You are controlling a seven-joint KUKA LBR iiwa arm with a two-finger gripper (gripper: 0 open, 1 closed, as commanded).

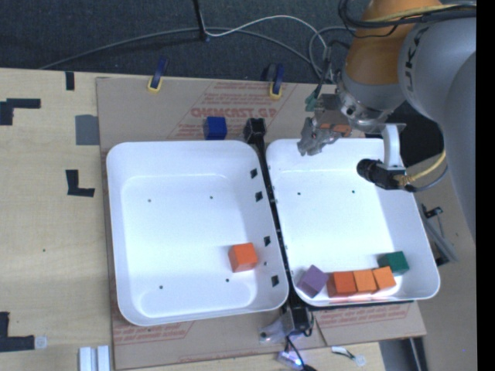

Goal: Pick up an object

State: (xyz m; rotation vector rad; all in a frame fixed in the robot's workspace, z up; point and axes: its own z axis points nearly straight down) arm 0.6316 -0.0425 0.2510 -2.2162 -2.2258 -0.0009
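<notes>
Cubes are sitting in both bins while the gripper (313, 144) is hanging over the far rim of the right bin (348, 207), up near its far-left corner. Well off to the jaws' left and nearer the camera, a lone orange cube (243, 256) is resting in the left bin (155, 207), close to that bin's near-right corner. Roughly straight below the jaws, across the right bin's bare floor, a purple cube (312, 280) is sitting against the near wall. To the right of it, two orange cubes (341, 284) (364, 281) are lying edge to edge, a lighter orange one (384, 278) is touching them, and a green cube (394, 263) is sitting just behind that, all well apart from the jaws. The fingers are pointing down with nothing between them, but whether they are spread or closed I cannot tell.
</notes>
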